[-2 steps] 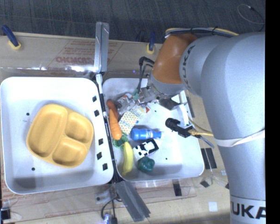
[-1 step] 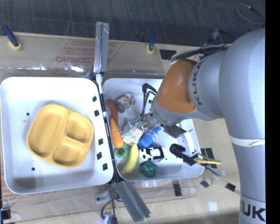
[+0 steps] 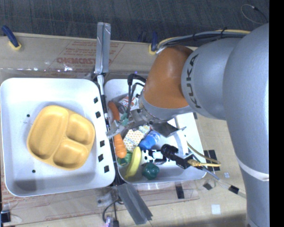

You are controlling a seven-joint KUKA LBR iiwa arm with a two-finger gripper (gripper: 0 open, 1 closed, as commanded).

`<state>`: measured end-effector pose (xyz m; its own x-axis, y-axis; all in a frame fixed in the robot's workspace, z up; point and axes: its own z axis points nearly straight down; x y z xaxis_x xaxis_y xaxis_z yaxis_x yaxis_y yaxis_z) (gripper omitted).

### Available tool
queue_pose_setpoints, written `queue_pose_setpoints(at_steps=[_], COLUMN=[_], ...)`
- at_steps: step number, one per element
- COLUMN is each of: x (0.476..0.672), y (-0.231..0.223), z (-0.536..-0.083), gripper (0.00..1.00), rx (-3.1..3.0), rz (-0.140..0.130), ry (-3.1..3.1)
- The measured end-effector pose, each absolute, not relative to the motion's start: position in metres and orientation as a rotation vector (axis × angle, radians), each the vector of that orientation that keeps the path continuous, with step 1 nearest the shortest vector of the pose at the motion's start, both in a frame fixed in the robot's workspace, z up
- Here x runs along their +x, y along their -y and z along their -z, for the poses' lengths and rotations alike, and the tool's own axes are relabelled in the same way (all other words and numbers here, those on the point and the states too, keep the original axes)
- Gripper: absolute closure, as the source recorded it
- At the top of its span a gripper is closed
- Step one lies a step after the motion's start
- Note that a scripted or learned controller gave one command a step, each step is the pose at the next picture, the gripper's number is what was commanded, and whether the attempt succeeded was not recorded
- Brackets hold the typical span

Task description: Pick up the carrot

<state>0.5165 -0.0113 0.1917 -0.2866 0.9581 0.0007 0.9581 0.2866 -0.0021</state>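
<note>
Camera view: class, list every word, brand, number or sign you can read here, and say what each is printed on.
"KUKA": on the grey arm, lettering running down its casing beside the orange band.
Red printed lettering on the clear sheet over the bench behind the left bin: too faint and blurred to read.
Patterned items in the right bin: no legible text.

Two white bins (image 3: 9, 126) on a tan bench (image 3: 47, 51) printed with faded red lettering. Left bin: a yellow compartment tray (image 3: 60, 136). Right bin: orange carrot (image 3: 119, 146); yellow banana (image 3: 134, 161); dark green round item (image 3: 150, 171); blue object (image 3: 150, 139); black-and-white patched toy (image 3: 154, 156); checkered packet (image 3: 131, 137). Arm (image 3: 236, 70) grey, orange band (image 3: 164, 77), black "KUKA" lettering.
</note>
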Motion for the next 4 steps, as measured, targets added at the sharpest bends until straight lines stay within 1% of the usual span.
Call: queue_pose_setpoints(at_steps=[1,2,3,4], x=[0.565,0.517,0.527,0.576], y=[-0.023,-0.074,-0.07,-0.064], z=[-0.191,-0.145,-0.138,-0.125], gripper=[0.0,0.0,0.0,0.0], rx=[-1.927,-2.163,-1.975,-1.996], rz=[-0.004,0.033,-0.008,-0.017], ry=[2.479,2.346,2.487,2.492])
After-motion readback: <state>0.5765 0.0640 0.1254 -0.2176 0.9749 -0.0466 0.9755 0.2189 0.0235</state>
